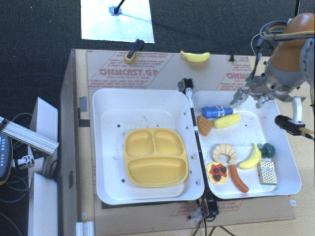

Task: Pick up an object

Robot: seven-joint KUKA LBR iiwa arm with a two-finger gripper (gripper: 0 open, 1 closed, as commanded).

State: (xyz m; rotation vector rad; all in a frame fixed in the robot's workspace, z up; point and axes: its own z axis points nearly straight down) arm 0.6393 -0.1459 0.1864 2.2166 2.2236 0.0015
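We start at the gripper point(251, 96), which hangs over the far edge of the right bin point(288, 154), under the grey wrist and its orange band. Its fingers point(239, 96) look spread, with nothing between them, so we read it as released and empty, though the view is slanted and small.

Just below and to the left of it in the view, closest of all, lies the blue bottle point(215, 112), with the corn cob point(227, 120) touching or nearly touching its near side. Both lie with their long axes roughly across the bin, left to right in the view, the corn tilted slightly upward toward the right. We judge that a grasp on either should close across that axis, so the fingers would need to line up front to back. A waffle cone piece point(204, 126) sits at their left end, against the bin wall.

Farther toward us sit the croissant point(225, 153), the banana point(251, 158), a green piece point(267, 150), a patterned block point(267, 171), the small pizza point(218, 173) and the sausage point(238, 178), all well apart from the gripper.

The left bin point(106, 146) holds the yellow divided plate point(156, 157). A second yellow banana point(195, 56) lies on the bench beyond the bins.

We judge the bottle and corn the likeliest targets; their crowding could spoil a clean grip.
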